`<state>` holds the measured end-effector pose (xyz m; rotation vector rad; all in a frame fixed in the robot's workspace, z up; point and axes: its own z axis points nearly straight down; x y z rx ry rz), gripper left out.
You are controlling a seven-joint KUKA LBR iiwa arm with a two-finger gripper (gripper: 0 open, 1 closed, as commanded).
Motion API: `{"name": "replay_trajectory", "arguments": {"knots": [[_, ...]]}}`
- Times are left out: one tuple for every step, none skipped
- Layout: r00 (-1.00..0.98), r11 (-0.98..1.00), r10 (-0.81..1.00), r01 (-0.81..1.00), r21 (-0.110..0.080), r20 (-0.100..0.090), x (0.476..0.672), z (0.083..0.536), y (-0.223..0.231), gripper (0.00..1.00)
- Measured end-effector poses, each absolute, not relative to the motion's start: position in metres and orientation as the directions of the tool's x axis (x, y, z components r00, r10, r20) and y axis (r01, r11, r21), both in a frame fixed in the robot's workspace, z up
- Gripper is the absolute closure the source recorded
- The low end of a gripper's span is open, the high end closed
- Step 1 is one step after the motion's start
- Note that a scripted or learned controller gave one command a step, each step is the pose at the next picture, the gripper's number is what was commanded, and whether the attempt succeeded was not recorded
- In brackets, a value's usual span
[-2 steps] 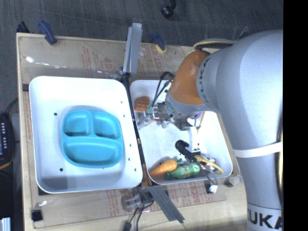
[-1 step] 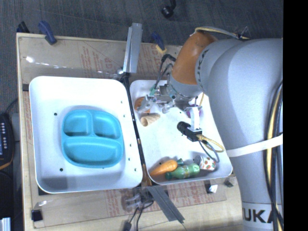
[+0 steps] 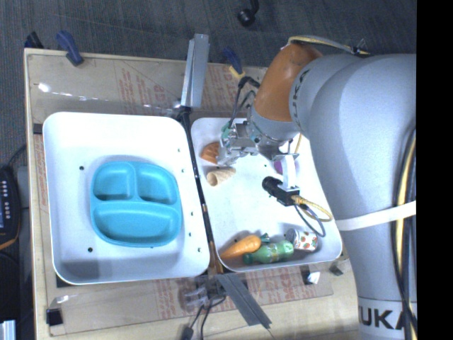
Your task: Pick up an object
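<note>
Lying in the right bin [image 3: 233, 197] near its upper left corner, a tan cone-shaped piece [image 3: 220, 176] sits just below the gripper [image 3: 232, 149], with a brown bread-like piece [image 3: 210, 151] beside it. Whether the tool grasps anything cannot be told. Along that bin's lower edge lie a carrot [image 3: 241, 246], a green bottle [image 3: 271, 251] and a spotted cup [image 3: 305, 241]. A blue divided tray [image 3: 134, 202] sits in the left bin [image 3: 64, 183].

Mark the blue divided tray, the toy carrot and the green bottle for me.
blue divided tray [image 3: 134, 211], camera view, its large lower compartment.
toy carrot [image 3: 242, 246], camera view, middle of its orange body.
green bottle [image 3: 269, 252], camera view, middle of its body.
</note>
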<state>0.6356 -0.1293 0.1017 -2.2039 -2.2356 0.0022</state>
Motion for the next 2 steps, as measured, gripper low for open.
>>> {"name": "replay_trajectory", "arguments": {"knots": [[-0.015, 0.015, 1.0, 1.0, -0.003, 0.001, 0.636, 0.102, -0.129, 0.0], [-0.019, 0.019, 1.0, 1.0, -0.003, 0.001, 0.636, 0.112, -0.128, 1.0]]}}
